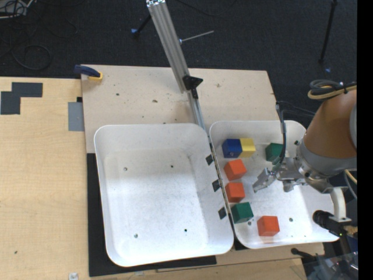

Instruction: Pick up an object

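Orange arm's end effector [263, 181], grip state unclear, hovers over right bin [303, 229]; no readable writing.

My arm [329, 130] hides part of the green block [274, 151] and the right bin's [291, 238] far right wall

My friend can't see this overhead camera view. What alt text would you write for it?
A grey and orange robot arm reaches from the right into the right-hand white bin, its gripper low among coloured blocks: blue, yellow, three orange and two green. The left-hand white bin sits beside it on a wooden bench.
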